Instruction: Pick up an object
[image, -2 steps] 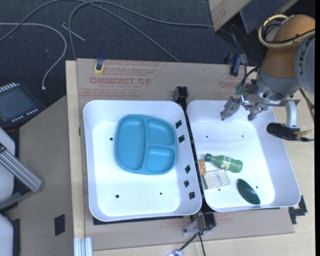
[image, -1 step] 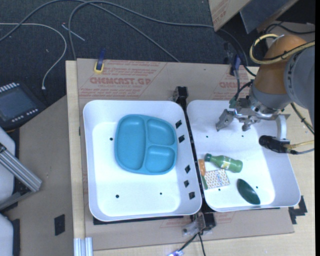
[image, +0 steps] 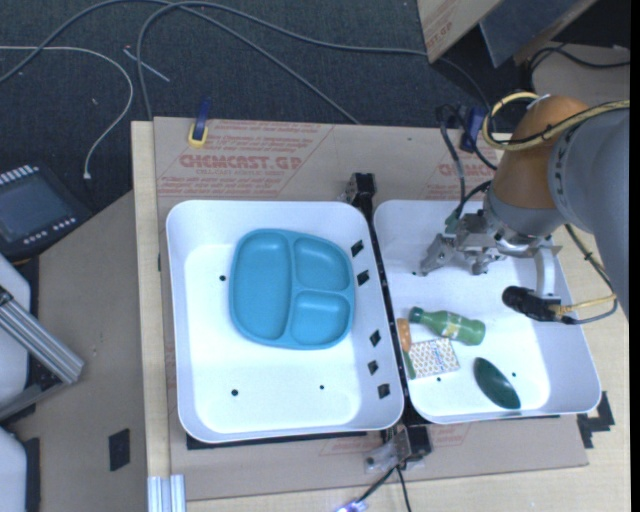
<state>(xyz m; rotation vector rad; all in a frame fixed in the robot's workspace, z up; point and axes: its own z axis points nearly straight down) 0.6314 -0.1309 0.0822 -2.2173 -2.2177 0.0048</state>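
In the right bin (image: 570, 385), my gripper (image: 453, 266) hangs over the bare upper part, open with nothing between its fingers. A green bottle (image: 448, 323) lies on its side below the gripper, apart from it. Next to the bottle lie a patterned square packet (image: 434, 357) and a small orange piece (image: 403, 333) by the bin's left wall. A dark green oval object (image: 496, 382) rests near the front right corner.
The left bin (image: 200, 380) holds a blue divided plate (image: 292, 288) in its upper middle. A black divider with clips (image: 372, 300) runs between the two bins. The grey arm with its orange band (image: 535, 150) reaches in from the upper right.
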